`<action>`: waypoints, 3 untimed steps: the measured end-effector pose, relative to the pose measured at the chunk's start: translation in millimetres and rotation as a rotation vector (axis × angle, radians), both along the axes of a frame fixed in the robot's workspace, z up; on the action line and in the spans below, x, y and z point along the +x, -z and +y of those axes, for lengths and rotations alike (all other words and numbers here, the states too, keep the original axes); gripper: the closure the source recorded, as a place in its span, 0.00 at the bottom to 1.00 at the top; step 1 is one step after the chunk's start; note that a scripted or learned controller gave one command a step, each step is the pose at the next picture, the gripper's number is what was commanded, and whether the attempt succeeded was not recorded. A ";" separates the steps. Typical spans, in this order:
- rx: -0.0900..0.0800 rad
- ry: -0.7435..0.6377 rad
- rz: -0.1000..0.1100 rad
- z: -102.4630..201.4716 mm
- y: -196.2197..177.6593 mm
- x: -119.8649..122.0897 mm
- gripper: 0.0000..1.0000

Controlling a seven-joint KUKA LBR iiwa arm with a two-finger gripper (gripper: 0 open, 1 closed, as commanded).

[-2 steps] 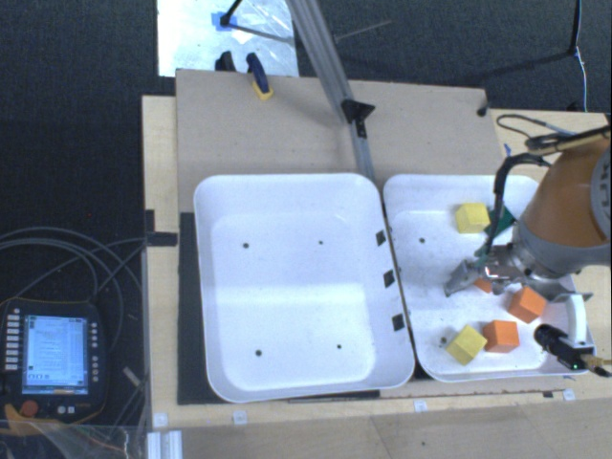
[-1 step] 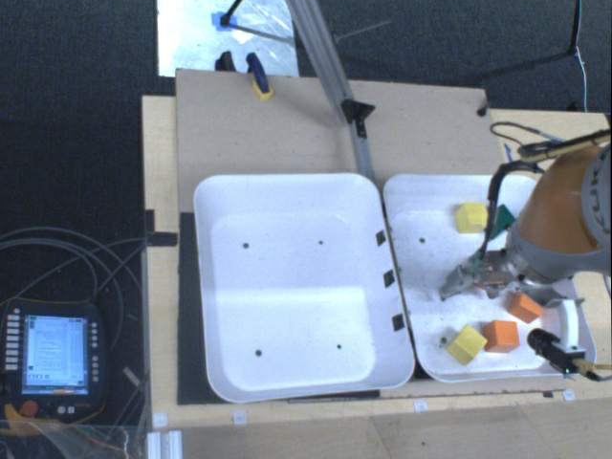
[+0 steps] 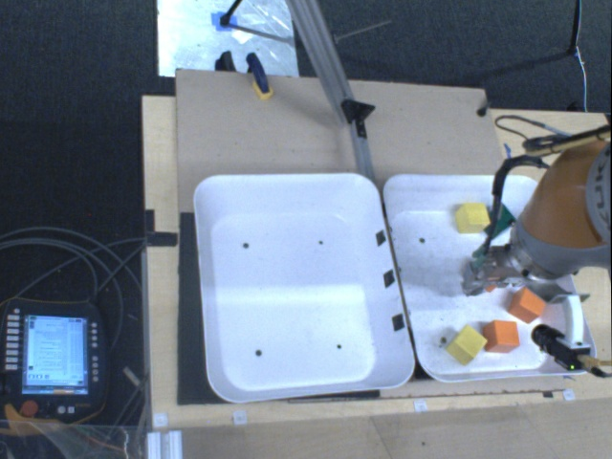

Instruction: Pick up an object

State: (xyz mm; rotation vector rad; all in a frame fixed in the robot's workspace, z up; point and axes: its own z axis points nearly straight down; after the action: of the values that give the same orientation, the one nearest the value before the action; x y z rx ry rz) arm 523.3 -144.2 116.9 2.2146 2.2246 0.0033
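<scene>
The jaws (image 3: 481,278) hang low in the right bin (image 3: 421,208) among coloured blocks.

Around the bins
Teach pendant (image 3: 57,357) with lit screen at lower left; grey tripod leg (image 3: 325,51) slants across the table (image 3: 287,132) at top

Four blocks (image 3: 472,218) lie in the right bin (image 3: 421,208), beside the left bin (image 3: 287,194)
</scene>
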 end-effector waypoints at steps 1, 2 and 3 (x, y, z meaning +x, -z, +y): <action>-0.002 0.001 -0.004 -4.2 -63.3 -1.3 1.00; -0.002 0.000 -0.005 -4.8 -117.5 0.8 1.00; 0.002 -0.006 0.001 46.3 -111.1 10.3 1.00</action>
State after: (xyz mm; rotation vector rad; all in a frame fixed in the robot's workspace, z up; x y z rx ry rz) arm 533.6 -98.0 228.0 2.2094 2.2329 0.0044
